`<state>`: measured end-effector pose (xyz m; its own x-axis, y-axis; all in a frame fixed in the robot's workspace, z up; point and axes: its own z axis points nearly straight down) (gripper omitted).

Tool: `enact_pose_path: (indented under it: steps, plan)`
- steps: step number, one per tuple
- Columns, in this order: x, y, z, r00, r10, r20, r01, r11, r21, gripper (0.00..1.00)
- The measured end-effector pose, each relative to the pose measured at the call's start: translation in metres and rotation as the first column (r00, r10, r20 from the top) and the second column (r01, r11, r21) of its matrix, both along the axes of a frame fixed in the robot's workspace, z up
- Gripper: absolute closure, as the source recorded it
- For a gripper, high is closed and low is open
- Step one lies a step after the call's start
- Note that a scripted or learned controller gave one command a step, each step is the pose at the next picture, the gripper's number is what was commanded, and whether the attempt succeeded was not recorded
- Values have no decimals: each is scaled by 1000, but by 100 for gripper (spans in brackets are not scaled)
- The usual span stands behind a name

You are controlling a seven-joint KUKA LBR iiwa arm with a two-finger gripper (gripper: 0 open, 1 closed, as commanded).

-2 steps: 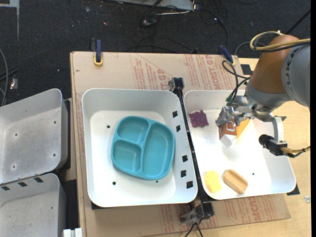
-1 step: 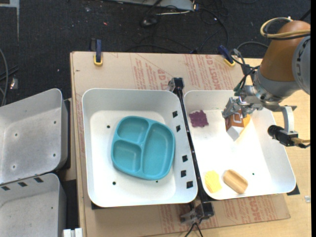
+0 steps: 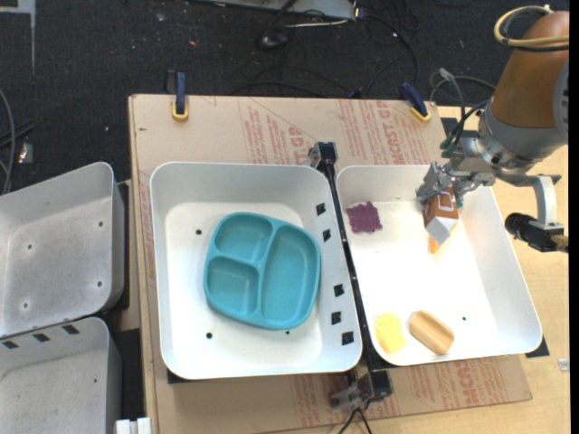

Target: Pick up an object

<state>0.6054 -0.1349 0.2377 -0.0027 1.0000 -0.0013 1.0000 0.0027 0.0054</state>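
Camera view, looking down on the surface (image 3: 226, 120): the arm (image 3: 529, 80) reaches in from the right, and its gripper (image 3: 443, 193) hangs over the upper part of the right bin (image 3: 507, 269). Right there, an orange-brown block with a white lower end (image 3: 441, 220) sits tilted between the fingers, so I read the gripper as closed on that block, holding it near its upper end. Whether the block's pale tip touches the bin floor or hangs just above it, I cannot tell from this slant.

Here's the worry: the hold looks high and off-centre, with most of the block dangling below. If the grip is only on a corner, the block could swing or slip out as the arm lifts, and drop back into the bin.

Nearby, a purple piece (image 3: 364, 217) lies on the bin floor to the left of the block, apart from it. Down at the near end, a yellow piece (image 3: 390, 333) and a tan, bread-like roll (image 3: 431, 332) lie just beside each other, well apart from the gripper, so a dropped block is unlikely to disturb them.

Across the divider, the left bin (image 3: 172, 242) carries a teal sectioned plate (image 3: 262, 271), well clear of the action. A sideways swing near the right bin's back wall could also knock the block loose.
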Motion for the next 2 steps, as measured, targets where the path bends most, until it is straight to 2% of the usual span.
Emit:
enact_pose_path:
  steps: [1, 2]
  plan:
    - [1, 0, 29, 1000, 0, -1, 0, 1000, 0, 100]
    - [3, 54, 13, 1000, 5, -7, -5, 1000, 3, 100]
